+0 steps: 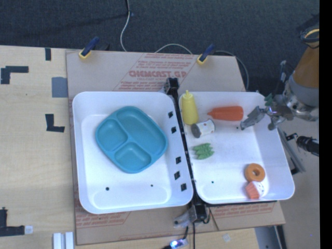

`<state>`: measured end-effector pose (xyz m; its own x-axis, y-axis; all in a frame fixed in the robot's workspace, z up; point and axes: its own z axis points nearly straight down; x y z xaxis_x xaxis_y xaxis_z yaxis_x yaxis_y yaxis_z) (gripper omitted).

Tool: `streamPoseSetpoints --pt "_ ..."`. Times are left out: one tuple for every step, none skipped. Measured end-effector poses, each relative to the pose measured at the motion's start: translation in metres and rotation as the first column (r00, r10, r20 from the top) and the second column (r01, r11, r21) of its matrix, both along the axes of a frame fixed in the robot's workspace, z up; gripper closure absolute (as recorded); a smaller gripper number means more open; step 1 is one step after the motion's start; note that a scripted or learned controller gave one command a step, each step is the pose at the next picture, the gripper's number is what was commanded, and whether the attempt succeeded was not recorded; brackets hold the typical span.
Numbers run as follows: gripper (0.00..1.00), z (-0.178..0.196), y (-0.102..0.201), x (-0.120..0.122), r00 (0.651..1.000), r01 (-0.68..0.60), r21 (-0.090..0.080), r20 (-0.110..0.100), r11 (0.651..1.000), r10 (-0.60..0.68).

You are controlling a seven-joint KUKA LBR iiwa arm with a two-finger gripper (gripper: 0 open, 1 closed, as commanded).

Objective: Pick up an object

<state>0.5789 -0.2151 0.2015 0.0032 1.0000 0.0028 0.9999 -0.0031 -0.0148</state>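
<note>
1. The gripper (258, 117) sits over the right bin's (228, 191) far right corner, its two dark fingers spread apart with nothing between them
2. One finger (251, 120) points down-left toward the bin floor; the other ends near the bin's right rim
3. The arm (307, 71), grey with an orange band, reaches in from the right edge and stays outside the bin wall
4. Just left of the open jaws lies an orange carrot (226, 113), on its side and near the far wall, apart from the fingertips
5. Left of the carrot a yellow bottle (189, 108) lies beside the centre divider, and a small white and grey cylinder (203, 128) rests touching or just beside its lower end
6. A green leafy toy (203, 151) lies nearer the middle, apart from the others
7. A doughnut (254, 172) and a red and white piece (254, 190) sit close together in the near right corner, hard against the rim
8. The widest bare floor in this bin is its middle, between the green toy and the doughnut
9. The left bin (88, 191) holds a blue divided plate (131, 138), with bare floor along its near edge
10. The cardboard sheet (155, 71) under the bins carries red printed lettering, too blurred to read surely
</note>
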Motion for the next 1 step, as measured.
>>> streamPoseSetpoints --pt "0.00 0.0081 0.0005 0.0033 1.000 -0.004 -0.003 0.013 1.000 0.004"
